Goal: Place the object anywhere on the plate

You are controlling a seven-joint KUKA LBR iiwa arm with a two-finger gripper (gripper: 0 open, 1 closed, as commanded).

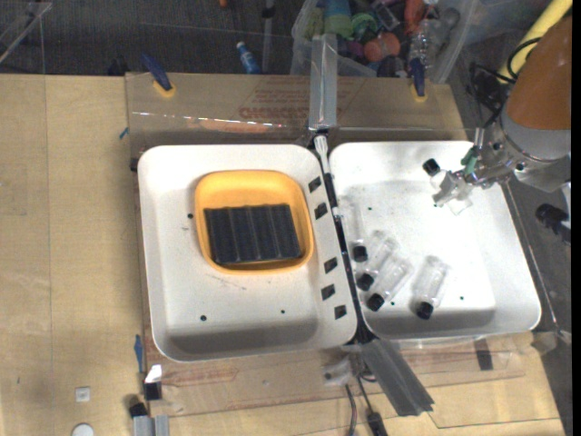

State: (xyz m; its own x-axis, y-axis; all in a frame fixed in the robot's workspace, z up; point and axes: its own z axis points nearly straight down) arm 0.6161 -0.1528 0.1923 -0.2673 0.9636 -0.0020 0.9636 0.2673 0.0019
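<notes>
bins (163, 243): white plastic, smooth, slight sheen | plate (213, 189): orange plastic, glossy rim | insert (252, 234) in plate: dark, ribbed, matt | vials (428, 280): clear plastic, shiny, black caps | bench (54, 243): pale wood, matt | gripper (451, 190): bare metal, dull shine | arm band (543, 80): orange, smooth

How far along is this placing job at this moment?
Nothing looks done: the orange plate in the left bin carries a dark ribbed insert and none of the vials. The gripper is over the right bin, at a clear vial; whether it grips is unclear. Three more vials lie there. Carrying and placing remain.
</notes>
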